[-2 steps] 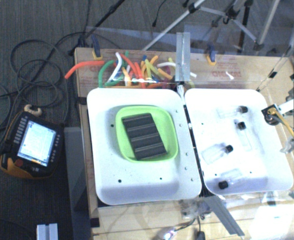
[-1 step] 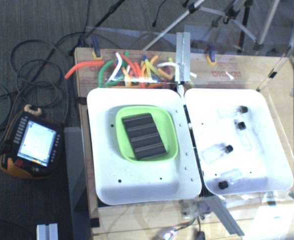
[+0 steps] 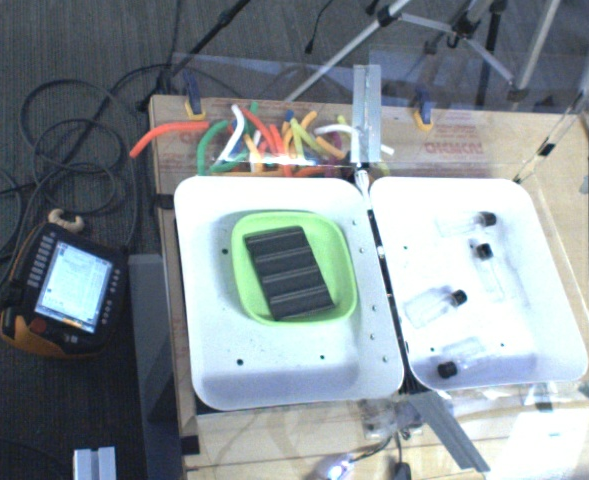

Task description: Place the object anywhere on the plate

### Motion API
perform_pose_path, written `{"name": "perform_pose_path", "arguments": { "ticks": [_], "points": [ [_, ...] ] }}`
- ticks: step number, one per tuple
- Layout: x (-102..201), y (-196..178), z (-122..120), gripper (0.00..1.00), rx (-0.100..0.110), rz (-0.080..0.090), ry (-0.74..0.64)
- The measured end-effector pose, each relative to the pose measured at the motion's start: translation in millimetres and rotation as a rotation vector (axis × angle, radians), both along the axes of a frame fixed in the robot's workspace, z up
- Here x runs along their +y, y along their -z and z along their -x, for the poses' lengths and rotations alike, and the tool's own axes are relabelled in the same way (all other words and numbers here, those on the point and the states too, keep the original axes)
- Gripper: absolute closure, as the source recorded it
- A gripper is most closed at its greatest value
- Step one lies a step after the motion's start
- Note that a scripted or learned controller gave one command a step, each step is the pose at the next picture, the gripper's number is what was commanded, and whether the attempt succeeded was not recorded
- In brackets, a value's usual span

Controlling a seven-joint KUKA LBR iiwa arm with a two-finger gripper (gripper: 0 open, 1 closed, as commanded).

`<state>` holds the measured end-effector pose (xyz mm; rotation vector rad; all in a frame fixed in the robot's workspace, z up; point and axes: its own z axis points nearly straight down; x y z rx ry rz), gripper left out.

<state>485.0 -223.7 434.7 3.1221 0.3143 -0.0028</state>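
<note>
A light green plate (image 3: 344,260) lies in the left white bin (image 3: 274,366), towards its back. A black ridged rectangular block (image 3: 289,272) rests flat on the plate, turned slightly off square, with plate rim visible all around it. Nothing touches or covers the block.
The right white bin (image 3: 544,298) holds several small clear vials with black caps, such as one near the back (image 3: 473,224) and one at the front (image 3: 457,360). A tangle of coloured tubes (image 3: 264,143) lies behind the bins. A teach pendant (image 3: 66,290) sits on the floor to the left.
</note>
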Motion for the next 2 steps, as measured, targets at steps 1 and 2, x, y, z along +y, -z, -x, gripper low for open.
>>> {"name": "perform_pose_path", "arguments": {
  "ticks": [1, 2],
  "points": [
    [0.1, 0.1, 0.0, 0.00, 0.000, 0.000, 0.000],
    [0.1, 0.1, 0.0, 0.00, 0.000, 0.000, 0.000]
  ]
}}
